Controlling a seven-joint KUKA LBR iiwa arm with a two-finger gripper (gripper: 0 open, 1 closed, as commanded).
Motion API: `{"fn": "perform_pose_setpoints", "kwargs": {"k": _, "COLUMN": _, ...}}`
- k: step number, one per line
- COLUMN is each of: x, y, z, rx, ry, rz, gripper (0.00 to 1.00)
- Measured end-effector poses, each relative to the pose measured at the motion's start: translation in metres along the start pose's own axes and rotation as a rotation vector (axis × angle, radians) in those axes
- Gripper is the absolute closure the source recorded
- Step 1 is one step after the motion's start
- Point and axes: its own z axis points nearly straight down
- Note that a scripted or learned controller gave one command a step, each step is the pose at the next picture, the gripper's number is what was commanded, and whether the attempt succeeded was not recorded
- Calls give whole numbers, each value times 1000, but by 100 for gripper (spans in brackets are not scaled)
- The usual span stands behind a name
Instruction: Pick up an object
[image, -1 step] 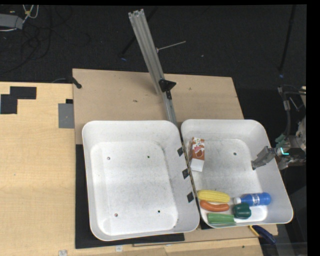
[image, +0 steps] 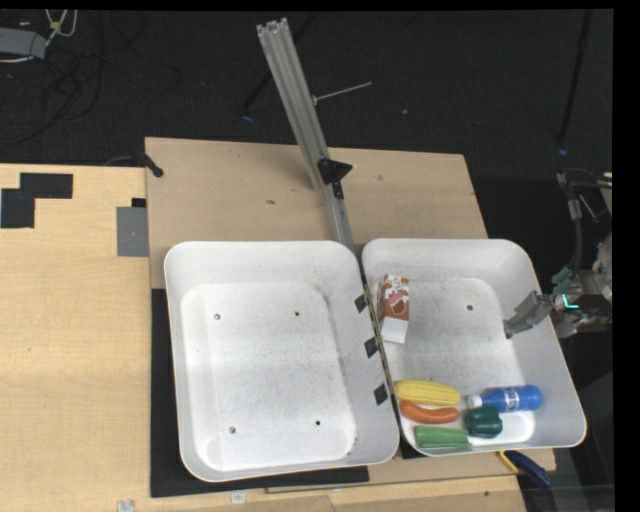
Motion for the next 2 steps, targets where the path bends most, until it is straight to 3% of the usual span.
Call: {"fn": "perform_pose_setpoints", "kwargs": {"k": 2, "x": 6, "y": -7, "z": 106, "rx": 7, "ry": 3, "rz": -1, "gripper": 0}}
